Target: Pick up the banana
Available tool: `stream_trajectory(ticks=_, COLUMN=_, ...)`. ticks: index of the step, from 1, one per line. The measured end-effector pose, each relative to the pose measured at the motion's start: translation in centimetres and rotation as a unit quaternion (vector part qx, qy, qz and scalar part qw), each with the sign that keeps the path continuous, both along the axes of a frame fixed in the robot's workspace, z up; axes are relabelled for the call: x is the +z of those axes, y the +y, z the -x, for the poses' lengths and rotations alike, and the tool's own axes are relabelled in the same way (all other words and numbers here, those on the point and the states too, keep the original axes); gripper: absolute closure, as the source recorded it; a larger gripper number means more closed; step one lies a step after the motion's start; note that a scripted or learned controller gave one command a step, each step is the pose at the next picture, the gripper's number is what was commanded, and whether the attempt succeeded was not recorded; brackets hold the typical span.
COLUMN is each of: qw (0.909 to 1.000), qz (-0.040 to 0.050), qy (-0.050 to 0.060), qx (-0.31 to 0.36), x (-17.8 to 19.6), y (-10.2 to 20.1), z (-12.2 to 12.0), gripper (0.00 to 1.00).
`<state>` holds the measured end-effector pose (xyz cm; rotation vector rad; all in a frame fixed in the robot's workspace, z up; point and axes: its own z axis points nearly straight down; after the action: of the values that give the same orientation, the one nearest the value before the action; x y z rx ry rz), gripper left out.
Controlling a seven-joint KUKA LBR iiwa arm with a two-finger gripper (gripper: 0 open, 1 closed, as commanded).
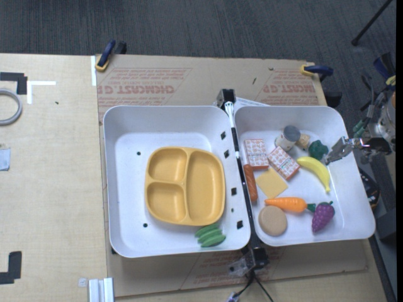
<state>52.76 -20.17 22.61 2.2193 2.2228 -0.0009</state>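
The yellow banana [317, 170] lies curved in the right part of the right bin [352, 228], with one end pointing toward the bin's right wall. My gripper [340, 150] hangs over that wall's upper stretch, just above and to the right of the banana's upper end and apart from it. Nothing shows in its grasp. The arm behind it reaches in from the right edge of the camera view.
Crowded around the banana are purple grapes [322, 216], a carrot [286, 202], a cheese slice [272, 184], a round bun [273, 220], a sausage [251, 182], two small boxes [283, 162], a can [290, 135] and a green item [317, 148]. The left bin [119, 168] holds a yellow divided plate [186, 186] and a pea pod [210, 236].
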Motion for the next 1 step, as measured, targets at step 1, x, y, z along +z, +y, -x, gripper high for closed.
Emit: stream_trajectory(ticks=1, qw=0.9895, qz=-0.0004, qy=0.0, qx=0.145, x=-13.37, y=2.66, z=-1.86, gripper=0.0)
